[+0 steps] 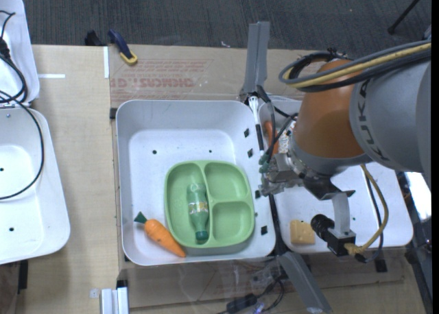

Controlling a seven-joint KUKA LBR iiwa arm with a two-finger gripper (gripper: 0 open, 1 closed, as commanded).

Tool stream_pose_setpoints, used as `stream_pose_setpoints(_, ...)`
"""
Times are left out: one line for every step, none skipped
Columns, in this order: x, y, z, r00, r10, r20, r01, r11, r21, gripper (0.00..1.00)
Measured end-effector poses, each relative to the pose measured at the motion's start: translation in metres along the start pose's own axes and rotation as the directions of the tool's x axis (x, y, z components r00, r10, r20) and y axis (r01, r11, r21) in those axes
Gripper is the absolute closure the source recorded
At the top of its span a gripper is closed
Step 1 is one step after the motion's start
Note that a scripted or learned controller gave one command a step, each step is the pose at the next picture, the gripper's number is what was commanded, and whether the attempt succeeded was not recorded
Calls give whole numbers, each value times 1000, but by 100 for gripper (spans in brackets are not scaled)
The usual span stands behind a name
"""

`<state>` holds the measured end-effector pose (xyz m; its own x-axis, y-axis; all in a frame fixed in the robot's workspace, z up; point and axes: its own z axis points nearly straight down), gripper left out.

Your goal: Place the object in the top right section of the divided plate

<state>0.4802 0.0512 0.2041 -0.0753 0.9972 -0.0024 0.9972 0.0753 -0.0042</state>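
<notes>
Along the near edge of the left white bin (pixel 130 168) lies an orange plastic carrot with a green top (pixel 160 234), just beside the near-left rim of a light green divided plate with three sections (pixel 226 234); a small clear plastic bottle with a green cap (pixel 197 211) lies lengthwise in the plate's long left section, cap toward the near side, and its label is too small to read; in the right white bin (pixel 391 237), near its front, sits a tan, bread-like square block (pixel 302 232); over the wall between the two bins hangs the grey arm with its orange band (pixel 329 124), white letters reading "KU" showing on its grey housing; the gripper (pixel 274 179) sits at that dividing wall beside the plate's right rim, and I cannot tell its state; farther back, the brown bench (pixel 171 73) bears faint reversed reddish printing that cannot be read, and a blue-and-yellow clamp (pixel 122 48) lies at its far edge.
</notes>
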Motion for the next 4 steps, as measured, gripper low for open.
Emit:
stream_pose_setpoints(-73, -8, -74, 1000, 19, 0, -19, 1000, -3, 100)
stream_pose_setpoints(-92, 57, -86, 992, -126, 1, 126, 992, -2, 100)
stream_pose_setpoints(-136, 15, 10, 966, -258, -1, 258, 966, -1, 100)
stream_pose_setpoints(-112, -11, -27, 912, -410, 0, 410, 912, -4, 100)
